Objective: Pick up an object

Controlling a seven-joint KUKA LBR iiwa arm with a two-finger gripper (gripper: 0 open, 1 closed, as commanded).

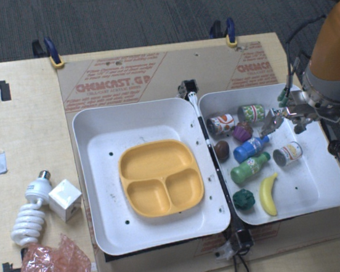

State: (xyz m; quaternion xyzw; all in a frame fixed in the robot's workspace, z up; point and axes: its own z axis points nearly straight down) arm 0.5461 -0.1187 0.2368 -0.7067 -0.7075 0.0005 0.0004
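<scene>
Fingers (274, 123) over the right bin (326, 189), their state impossible to tell.
They hang just above the blue bottle (250, 148), which lies beside the green bottle (249, 168), a banana (267, 195) and small cans; a yellow tray (161, 178) fills the neighbouring bin.

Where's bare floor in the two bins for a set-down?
Right bin: free patch right of the banana, below the small can. Left bin: only a margin around the yellow tray, widest at its left. Crowded: the right bin's left half, bottles and cans.
</scene>
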